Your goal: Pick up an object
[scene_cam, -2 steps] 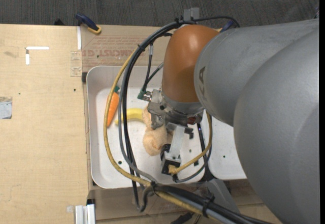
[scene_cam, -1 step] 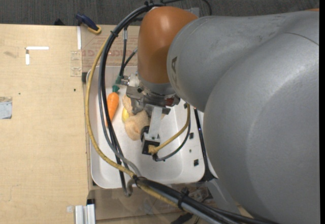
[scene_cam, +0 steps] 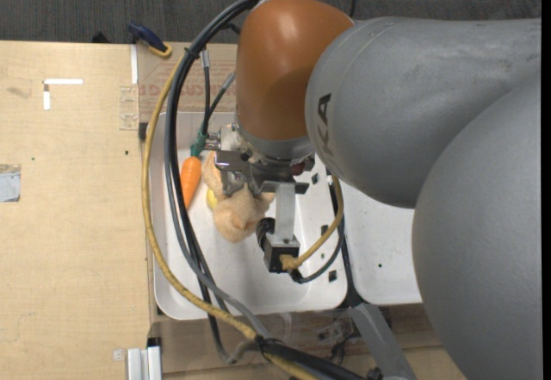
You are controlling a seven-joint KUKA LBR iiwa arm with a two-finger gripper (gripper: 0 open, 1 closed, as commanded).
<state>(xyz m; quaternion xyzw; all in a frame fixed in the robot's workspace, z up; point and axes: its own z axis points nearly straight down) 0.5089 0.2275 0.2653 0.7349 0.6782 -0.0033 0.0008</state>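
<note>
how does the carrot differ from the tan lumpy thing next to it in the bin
The carrot is bright orange, slim and tapered, with a green top; the tan lumpy thing is pale beige, rounder and bulkier. The carrot lies in the open by the bin's left wall; the tan thing sits partly under the gripper. Both lie in the same white bin.

Even, fairly bright overhead light fell on the scene — soft sheen on the orange band [scene_cam: 288,59], faint shadows in the white bin [scene_cam: 185,283] — while the near grey arm [scene_cam: 448,137] looked slightly soft.

Orange carrot [scene_cam: 190,182], lengthwise (green top up), tan lump [scene_cam: 236,216] beside it
</note>
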